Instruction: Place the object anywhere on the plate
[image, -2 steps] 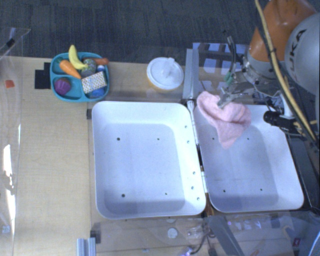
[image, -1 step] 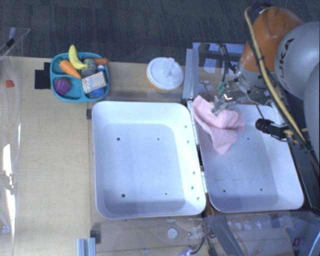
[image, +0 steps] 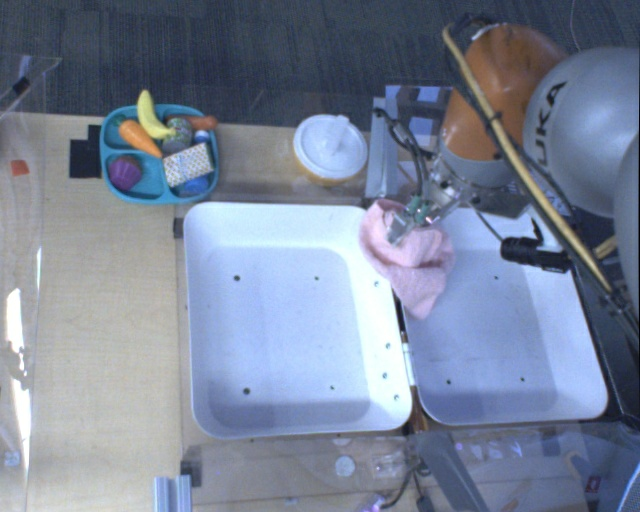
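1. Bench (image: 90, 300): you have two white bins; the left bin (image: 290, 320) and the right bin (image: 510, 340) sit side by side.
2. Plate (image: 160, 152): blue, divided, on the bench well left of the arm, already carrying toy food.
3. Cloth (image: 412, 262): pink, bunched, hanging over the bins' shared wall.
4. Jaws (image: 412, 216): closed on the cloth's top fold. Judged step: carry. Next you need a long leftward transfer to the plate.

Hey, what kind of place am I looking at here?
Likely a robotics lab test bench: a KUKA arm over two white bins, its pincer at a pink cloth, toy food tray nearby.
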